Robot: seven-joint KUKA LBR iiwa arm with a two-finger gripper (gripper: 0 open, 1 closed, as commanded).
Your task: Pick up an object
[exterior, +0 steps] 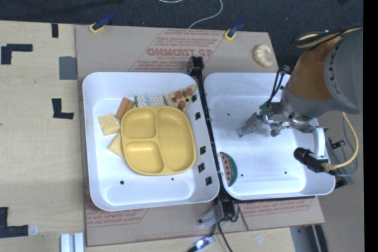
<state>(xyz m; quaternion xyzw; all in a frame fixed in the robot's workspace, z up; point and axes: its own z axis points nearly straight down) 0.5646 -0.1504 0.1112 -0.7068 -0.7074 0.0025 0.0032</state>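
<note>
we are hovering our gripper [255,124] over the right bin [260,177], and its fingers are gaping apart, pinching nothing. a watermelon slice [228,167] is lying nearby.

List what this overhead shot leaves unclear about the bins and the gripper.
- Gripper: small and blurred over the right bin; the state of its grip is unreadable.
- Flat pieces in the left bin: partly hidden under the yellow divided plate.
- Watermelon-slice toy: its left part is cut off by the bin walls.
- Patterned items behind the plate: too small to identify.
</note>
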